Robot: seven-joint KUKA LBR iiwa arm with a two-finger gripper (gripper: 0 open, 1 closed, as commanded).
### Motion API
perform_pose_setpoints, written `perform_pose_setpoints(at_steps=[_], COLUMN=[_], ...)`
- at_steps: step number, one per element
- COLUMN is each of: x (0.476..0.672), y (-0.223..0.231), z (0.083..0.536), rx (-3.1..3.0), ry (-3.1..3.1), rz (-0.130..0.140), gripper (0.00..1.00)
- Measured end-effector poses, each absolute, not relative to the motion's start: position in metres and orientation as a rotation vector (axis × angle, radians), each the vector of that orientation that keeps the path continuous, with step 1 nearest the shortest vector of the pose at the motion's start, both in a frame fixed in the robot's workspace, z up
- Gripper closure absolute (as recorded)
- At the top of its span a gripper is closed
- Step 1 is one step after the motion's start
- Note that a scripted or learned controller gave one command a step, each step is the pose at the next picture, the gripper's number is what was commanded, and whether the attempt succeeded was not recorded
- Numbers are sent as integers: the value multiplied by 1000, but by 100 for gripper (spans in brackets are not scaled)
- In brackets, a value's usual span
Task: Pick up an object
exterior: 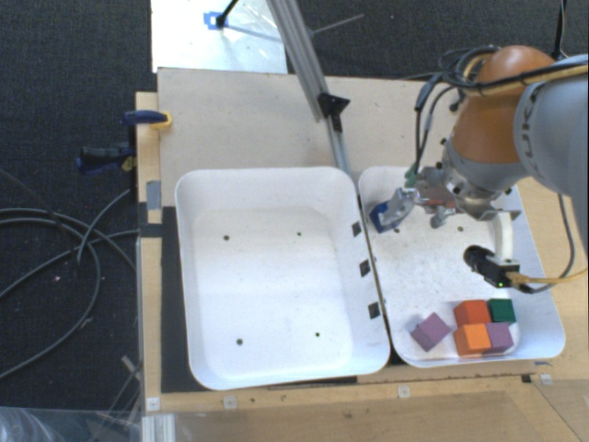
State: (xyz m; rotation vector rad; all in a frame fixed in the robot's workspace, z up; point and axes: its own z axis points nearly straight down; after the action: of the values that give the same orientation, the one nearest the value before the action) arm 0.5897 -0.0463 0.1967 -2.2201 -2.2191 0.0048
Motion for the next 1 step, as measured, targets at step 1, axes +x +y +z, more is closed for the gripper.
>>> perform_pose_setpoints(at_steps=[1], x=[486], y=[-132], z=[93], rx=[-2232], ry=[-2229], rz=[-9], gripper=[0])
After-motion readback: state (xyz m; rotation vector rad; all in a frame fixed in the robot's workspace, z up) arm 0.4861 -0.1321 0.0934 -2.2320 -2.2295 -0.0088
